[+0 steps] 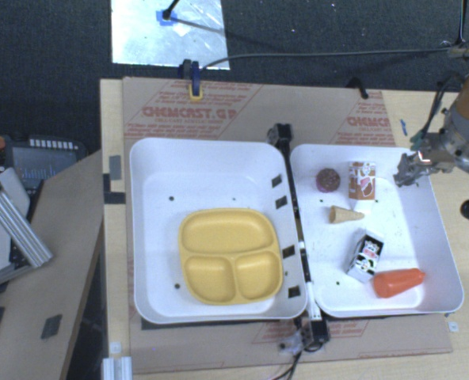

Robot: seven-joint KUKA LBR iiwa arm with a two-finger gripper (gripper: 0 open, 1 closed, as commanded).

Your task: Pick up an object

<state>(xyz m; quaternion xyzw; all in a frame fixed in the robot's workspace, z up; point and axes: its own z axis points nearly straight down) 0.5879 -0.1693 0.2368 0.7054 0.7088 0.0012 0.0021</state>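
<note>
Camera view, right bin point(448, 279): we list a carrot point(398, 282), cow-print carton point(365, 257), cone point(345, 214), brown ball point(327, 180) and upright red-and-white carton point(362, 180). Gripper point(409, 169) sits above the far right rim; whether its jaws stand wide or narrow we cannot tell. Carrot looks light, rigid, smooth; we would take it across its middle, bin wall close. Left bin point(151, 212) holds a yellow tray point(228, 256).

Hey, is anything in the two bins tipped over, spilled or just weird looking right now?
Nothing is spilled or visibly damaged. In the right bin, the black-and-white carton sits askew and seems to lie on its side beside the orange carrot. The yellow divided plate rests flat in the left bin.
</note>
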